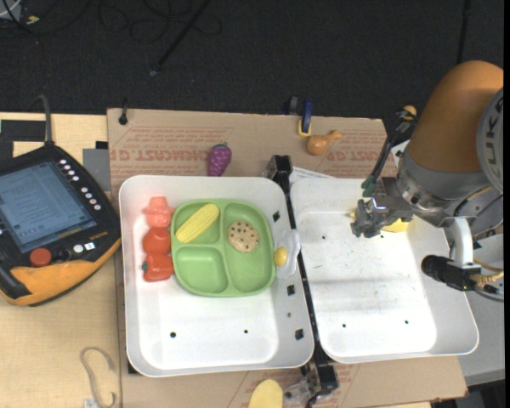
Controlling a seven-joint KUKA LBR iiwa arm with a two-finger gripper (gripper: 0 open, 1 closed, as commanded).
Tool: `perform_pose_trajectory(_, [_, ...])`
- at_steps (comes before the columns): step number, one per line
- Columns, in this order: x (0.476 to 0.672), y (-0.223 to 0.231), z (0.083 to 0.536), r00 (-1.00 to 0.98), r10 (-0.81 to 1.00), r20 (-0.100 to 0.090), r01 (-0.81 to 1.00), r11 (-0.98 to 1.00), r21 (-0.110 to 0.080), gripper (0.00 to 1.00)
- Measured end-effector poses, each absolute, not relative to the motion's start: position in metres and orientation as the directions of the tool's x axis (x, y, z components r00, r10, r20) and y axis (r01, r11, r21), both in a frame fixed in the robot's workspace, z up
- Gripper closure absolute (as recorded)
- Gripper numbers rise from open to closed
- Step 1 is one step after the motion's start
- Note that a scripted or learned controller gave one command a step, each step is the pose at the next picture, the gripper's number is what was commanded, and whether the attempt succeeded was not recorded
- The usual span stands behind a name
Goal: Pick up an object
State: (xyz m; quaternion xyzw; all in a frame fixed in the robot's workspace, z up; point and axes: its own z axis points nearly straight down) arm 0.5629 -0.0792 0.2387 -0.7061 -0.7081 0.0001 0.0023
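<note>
Yellow object (pixel 398 224) in the right shallow white bin (pixel 391 313) sits mostly hidden behind the dark gripper (pixel 365 223), whose finger spread is unreadable.

We see an arm (pixel 459 143) built of smooth, rounded segments. Its largest visible shell is a bulging orange band (pixel 459 117), glossy and dome-shaped. Below the orange sits a grey metallic wrist ring with a lighter rim. A pale grey link with dark lettering shows at the far right. Thin black cables run along the arm's left side down to the gripper (pixel 367 221), which is small, dark and blocky. A black cylindrical fitting (pixel 449 272) juts from a white bracket lower down.
</note>
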Motion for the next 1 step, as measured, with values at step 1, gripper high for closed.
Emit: perform_pose_trajectory(1, [0.5349,-0.0303,0.2348,-0.003,1.000,0.003,1.000,0.003,-0.005,1.00])
